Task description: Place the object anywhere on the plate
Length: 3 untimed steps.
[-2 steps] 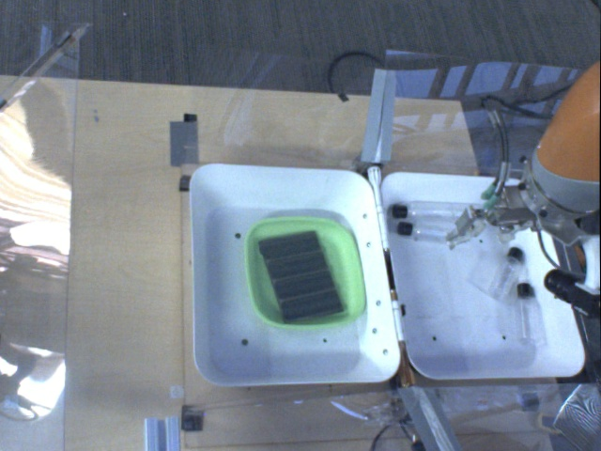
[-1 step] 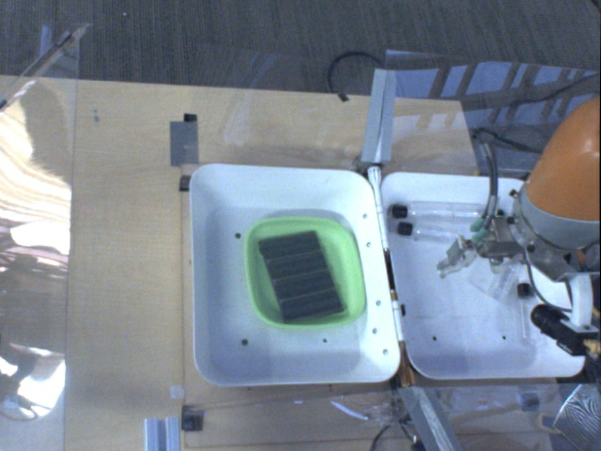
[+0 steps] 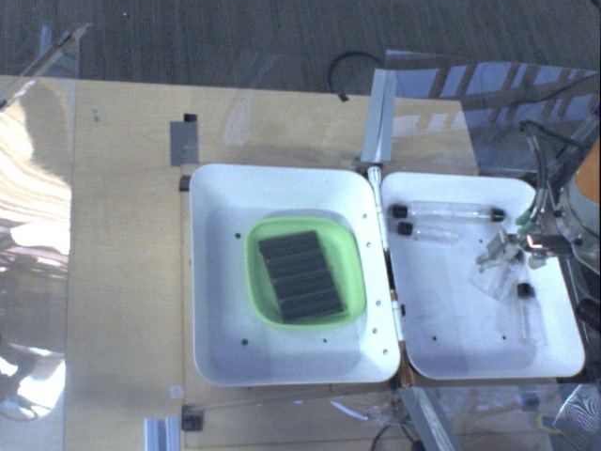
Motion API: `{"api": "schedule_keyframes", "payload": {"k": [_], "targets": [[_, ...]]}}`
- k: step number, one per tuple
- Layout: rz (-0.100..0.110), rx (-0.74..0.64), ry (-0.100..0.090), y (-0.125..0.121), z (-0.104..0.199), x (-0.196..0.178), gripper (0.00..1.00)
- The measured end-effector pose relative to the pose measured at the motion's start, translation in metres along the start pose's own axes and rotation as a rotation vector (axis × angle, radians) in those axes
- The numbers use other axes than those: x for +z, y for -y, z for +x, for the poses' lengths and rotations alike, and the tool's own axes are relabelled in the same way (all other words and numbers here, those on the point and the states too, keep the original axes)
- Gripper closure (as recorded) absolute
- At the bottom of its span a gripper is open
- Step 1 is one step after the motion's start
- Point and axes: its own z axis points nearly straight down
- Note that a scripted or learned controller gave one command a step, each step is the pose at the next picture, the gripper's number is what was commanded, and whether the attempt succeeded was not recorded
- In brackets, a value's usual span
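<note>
Camera view, looking down on my desk (image 3: pixel 113 280), pale wood with strong glare on the left side. Two shallow white bins side by side. Left bin (image 3: pixel 216 346) holds a green plate (image 3: pixel 353 285), squarish with rounded corners, sitting about centre. On the plate lies a dark grey ribbed block (image 3: pixel 300 276), turned a little off the plate's edges, fully inside the rim and touching nothing else.

Right bin (image 3: pixel 451 346) has clear tubes with black caps. One long tube (image 3: pixel 449 212) lies across the top part, black cap at each end. A shorter tube (image 3: pixel 427 229) lies just below it, black cap at its left end. A third tube (image 3: pixel 528 313) lies near the right wall, pointing roughly up and down, black cap at its top end.

My arm (image 3: pixel 587 181) comes in from the right; I see its orange band at the frame edge, with cables near it. The tool (image 3: pixel 507 250) is low over the right bin's right half, between the top tubes and the third tube. It is a blur of metal and clear plastic there, so I cannot tell how the tool is set or whether anything is pinched in it.

A grey metal bracket (image 3: pixel 378 120) stands behind the seam between the bins. A small grey tab (image 3: pixel 185 142) sits on the desk behind the left bin.
</note>
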Motion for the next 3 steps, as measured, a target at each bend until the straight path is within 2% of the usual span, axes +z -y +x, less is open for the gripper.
{"api": "schedule_keyframes", "payload": {"k": [1, 2, 3], "targets": [[0.001, -0.001, -0.001, -0.008, -0.006, 0.018, 0.00], [-0.001, -0.012, 0.001, -0.023, -0.039, 0.022, 0.00], [0.000, 0.041, 0.001, -0.027, -0.055, 0.008, 0.00]]}}
